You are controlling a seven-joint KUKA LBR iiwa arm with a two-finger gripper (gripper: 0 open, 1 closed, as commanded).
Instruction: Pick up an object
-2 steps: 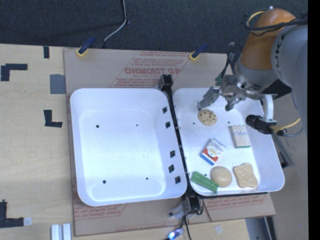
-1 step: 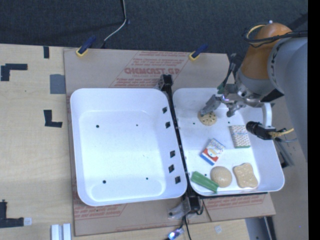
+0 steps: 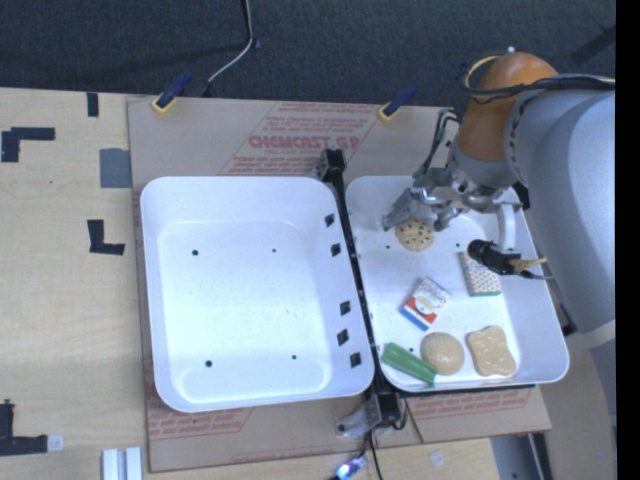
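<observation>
Green block nearest, front of right bin | cardboard sheet under both bins, wood bench, dark carpet behind | gripper fingers apart, just above cookie at bin's back

Robotics lab setting, a test cell rather than a home or shop. Evidence: wooden bench marked with black tape pieces; a cardboard sheet held at its far edge by 2 blue-and-yellow clamps. 2 shallow white bins sit side by side on it, joined by black clips. A thin cable trails over dark carpet behind. Industrial grey arm with an orange band reaches in from the right.
</observation>
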